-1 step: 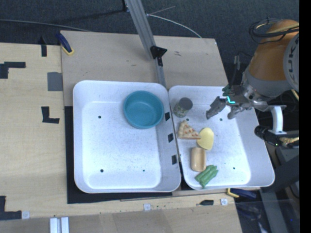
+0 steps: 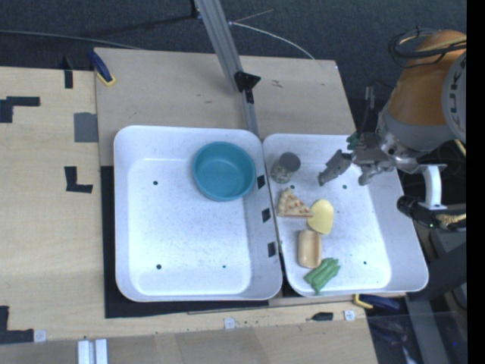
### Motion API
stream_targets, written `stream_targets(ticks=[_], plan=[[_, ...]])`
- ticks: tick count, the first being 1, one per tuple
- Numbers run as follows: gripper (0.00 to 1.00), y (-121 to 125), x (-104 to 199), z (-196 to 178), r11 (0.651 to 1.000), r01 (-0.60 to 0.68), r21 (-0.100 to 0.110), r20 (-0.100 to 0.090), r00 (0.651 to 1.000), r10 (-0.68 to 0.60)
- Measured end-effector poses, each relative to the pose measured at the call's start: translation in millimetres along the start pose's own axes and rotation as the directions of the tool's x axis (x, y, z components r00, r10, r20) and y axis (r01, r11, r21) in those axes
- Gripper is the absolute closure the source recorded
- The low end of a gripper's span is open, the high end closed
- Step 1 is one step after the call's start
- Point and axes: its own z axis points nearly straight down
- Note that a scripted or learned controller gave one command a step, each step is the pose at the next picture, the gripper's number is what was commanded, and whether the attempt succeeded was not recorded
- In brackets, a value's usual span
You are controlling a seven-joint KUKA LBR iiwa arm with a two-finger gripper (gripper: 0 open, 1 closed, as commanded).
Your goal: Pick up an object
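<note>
Jaws of gripper (image 2: 350, 169) spread wide, holding nothing, poised over right bin (image 2: 379, 226) near worktop's right edge; pickable pieces clustered along that bin's left wall: yellow lemon (image 2: 321, 216), green pepper (image 2: 322, 274)

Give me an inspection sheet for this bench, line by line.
Surface: two shallow white bins, left bin and right bin, on a wooden bench.
Job's things: right bin holds grey round can, pizza-slice toy, yellow rounded piece, tan bread-like piece, green pod-shaped toy.
Clutter: blue bowl in left bin.
Grippers: two-finger gripper open, above right bin, holding nothing.
Cables: thin wire behind bench.
Surroundings: slanted metal pole.
</note>
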Motion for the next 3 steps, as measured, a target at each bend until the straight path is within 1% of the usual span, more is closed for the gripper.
stream_targets(ticks=[1, 2, 3], plan=[[0.0, 2.3, -0.7, 44.2, 1.0, -0.001, 0.004, 0.001, 1.0, 0.001], [0.0, 2.6, 2.1, 108.9, 1.0, -0.001, 0.006, 0.0, 1.0, 0.001], [0.0, 6.7, 2.3, 127.0, 1.0, -0.001, -0.009, -0.001, 1.0, 0.001]])
